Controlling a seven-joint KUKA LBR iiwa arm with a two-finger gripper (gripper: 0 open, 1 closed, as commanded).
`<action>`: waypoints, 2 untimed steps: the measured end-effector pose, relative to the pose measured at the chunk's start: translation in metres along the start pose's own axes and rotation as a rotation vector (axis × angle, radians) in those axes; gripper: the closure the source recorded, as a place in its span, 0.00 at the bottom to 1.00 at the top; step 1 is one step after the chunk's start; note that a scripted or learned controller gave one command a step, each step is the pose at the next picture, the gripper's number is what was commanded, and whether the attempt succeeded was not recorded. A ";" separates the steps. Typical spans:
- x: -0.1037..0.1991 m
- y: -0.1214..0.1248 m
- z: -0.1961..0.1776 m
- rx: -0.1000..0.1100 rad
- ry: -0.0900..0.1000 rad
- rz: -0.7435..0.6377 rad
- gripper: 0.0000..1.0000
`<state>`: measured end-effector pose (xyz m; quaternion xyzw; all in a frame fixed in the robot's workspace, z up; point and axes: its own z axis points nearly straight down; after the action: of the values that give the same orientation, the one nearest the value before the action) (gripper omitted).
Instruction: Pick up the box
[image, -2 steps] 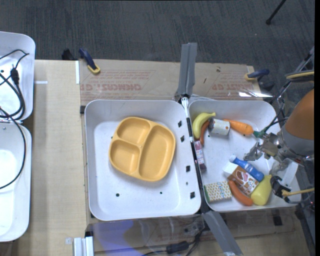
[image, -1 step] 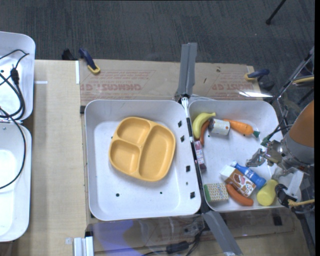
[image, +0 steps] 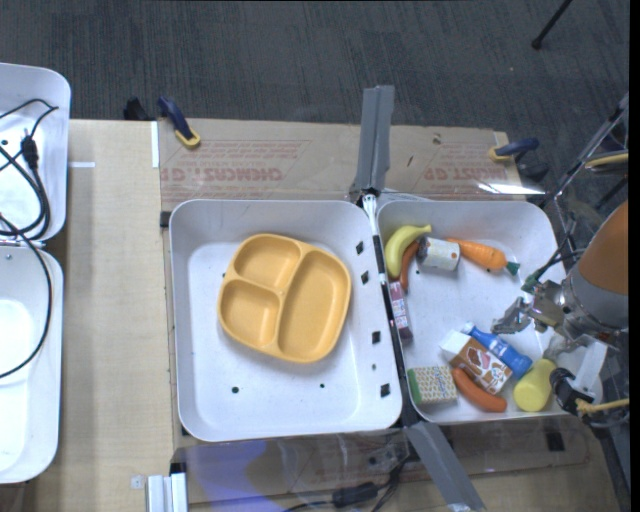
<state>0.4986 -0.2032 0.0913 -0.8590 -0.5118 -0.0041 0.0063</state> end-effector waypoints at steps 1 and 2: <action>0.000 0.000 0.000 0.000 0.000 0.000 0.00; 0.042 0.014 0.003 -0.002 -0.015 0.007 0.00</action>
<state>0.5312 -0.1729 0.0892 -0.8607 -0.5090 0.0019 0.0013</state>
